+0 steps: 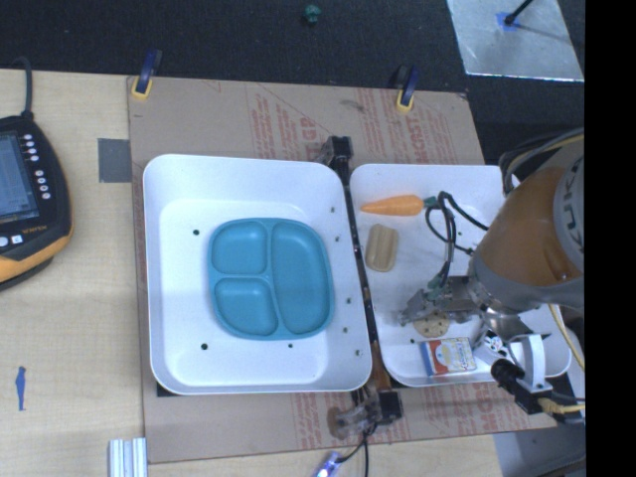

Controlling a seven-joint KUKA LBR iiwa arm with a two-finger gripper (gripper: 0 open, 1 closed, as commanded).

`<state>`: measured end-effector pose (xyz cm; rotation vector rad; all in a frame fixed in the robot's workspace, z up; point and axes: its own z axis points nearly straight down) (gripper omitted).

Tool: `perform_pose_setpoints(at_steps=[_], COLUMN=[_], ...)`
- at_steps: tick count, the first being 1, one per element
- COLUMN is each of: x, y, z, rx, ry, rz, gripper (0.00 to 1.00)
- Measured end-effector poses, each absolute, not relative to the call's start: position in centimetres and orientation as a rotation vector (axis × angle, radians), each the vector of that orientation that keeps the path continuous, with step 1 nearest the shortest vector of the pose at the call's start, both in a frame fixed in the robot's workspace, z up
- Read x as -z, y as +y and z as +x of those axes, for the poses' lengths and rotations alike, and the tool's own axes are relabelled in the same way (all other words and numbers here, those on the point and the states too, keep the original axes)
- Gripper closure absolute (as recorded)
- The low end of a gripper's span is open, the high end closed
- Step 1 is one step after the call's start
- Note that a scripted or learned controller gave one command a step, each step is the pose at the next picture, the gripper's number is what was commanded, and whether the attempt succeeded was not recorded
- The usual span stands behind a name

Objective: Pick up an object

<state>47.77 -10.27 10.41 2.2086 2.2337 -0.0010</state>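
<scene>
Hand [429,311] is low in the right bin [397,182], near its middle; fingers are too small and blurred to tell whether they are apart or together. Nothing visibly sits between them.

Just below the hand lies a small carton [450,356], white with red and blue print, flat against the bin's near wall. A tan block [382,247] lies up and to the left, near the divider; an orange carrot [393,205] lies beyond it by the far wall.

Risk, as judged: the hand could close beside the carton, or skid it into the wall. The cable [442,229] looping by the wrist might snag.

Left bin [164,266] holds a blue divided tray [270,276].
</scene>
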Motion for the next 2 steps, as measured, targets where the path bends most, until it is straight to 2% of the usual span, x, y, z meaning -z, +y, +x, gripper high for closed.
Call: perform_pose_setpoints(at_steps=[1,2], x=[-11.42,-11.41], y=[-10.37,-10.36], z=[47.85,47.84], rx=[0.001,0.002], ry=[2.234,2.236], rz=[2.204,2.202], gripper=[1.00,0.00])
